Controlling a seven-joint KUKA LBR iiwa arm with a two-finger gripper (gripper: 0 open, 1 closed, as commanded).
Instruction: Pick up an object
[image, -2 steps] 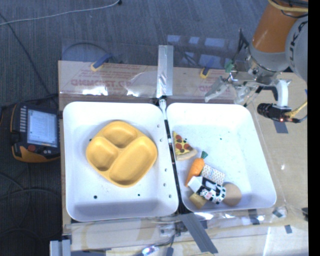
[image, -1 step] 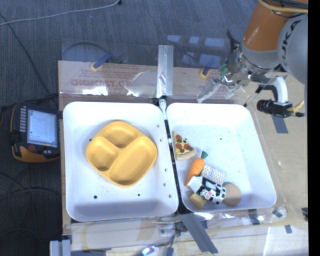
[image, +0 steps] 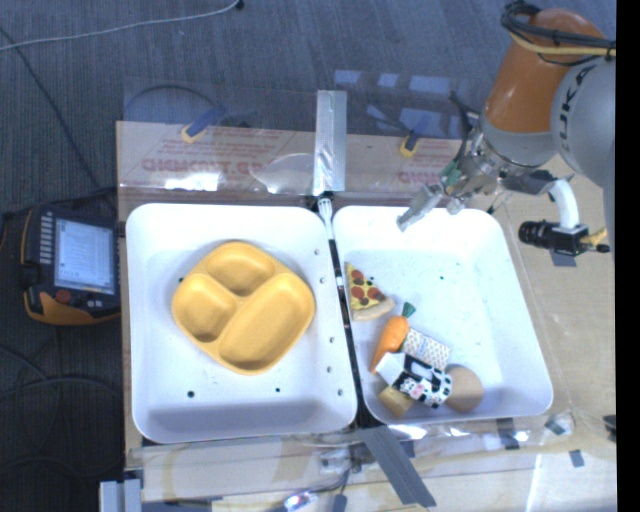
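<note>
The right bin (image: 500, 300) holds a small pile of toys near its front left. A pizza slice (image: 365, 291) lies by the divider, with an orange carrot (image: 391, 341) just below it. Beside the carrot sit a white patterned block (image: 429, 348), a black-and-white toy (image: 421, 386), a brown rounded piece (image: 464, 388) and a tan piece (image: 392, 401). My gripper (image: 428, 206) hangs over the far rim of the right bin, well away from the toys, with nothing seen in it. The arm's orange band (image: 535, 70) is at the top right.
The left bin (image: 150, 400) holds a yellow divided plate (image: 243, 305). A handheld control pendant (image: 70, 262) lies left of the bins. A black fitting (image: 545, 236) sticks out near the right bin's far right corner. Cardboard and tape run behind the bins.
</note>
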